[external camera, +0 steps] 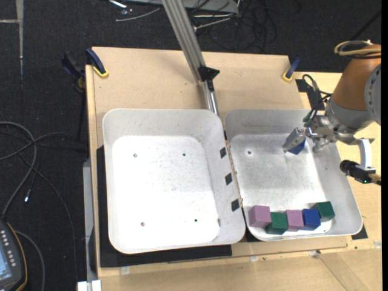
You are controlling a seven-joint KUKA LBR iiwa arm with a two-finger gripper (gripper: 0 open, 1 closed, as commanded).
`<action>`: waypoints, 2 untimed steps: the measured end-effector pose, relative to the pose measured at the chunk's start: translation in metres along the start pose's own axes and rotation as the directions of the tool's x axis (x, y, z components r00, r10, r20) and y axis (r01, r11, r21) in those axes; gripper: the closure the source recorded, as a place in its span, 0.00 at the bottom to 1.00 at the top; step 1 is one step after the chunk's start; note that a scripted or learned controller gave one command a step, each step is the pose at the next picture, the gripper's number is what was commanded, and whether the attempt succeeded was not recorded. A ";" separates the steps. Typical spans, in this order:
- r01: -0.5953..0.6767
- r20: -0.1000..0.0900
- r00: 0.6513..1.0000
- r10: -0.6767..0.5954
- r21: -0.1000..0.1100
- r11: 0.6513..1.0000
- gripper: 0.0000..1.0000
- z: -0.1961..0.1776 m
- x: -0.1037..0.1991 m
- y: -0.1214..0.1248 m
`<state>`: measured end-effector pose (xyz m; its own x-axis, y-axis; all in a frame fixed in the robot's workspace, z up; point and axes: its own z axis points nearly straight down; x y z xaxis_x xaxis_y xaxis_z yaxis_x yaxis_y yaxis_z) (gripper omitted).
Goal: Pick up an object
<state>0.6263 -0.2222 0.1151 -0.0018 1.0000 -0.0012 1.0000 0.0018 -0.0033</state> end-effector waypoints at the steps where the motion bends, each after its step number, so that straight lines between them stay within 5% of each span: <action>1: 0.004 0.000 1.000 -0.004 -0.008 1.000 0.00 0.020 0.014 0.043; 2: 0.002 -0.002 1.000 -0.002 -0.001 1.000 0.00 0.020 0.050 0.006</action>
<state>0.6325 -0.1720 0.0955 -0.0041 1.0000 0.0010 1.0000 0.0041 -0.0022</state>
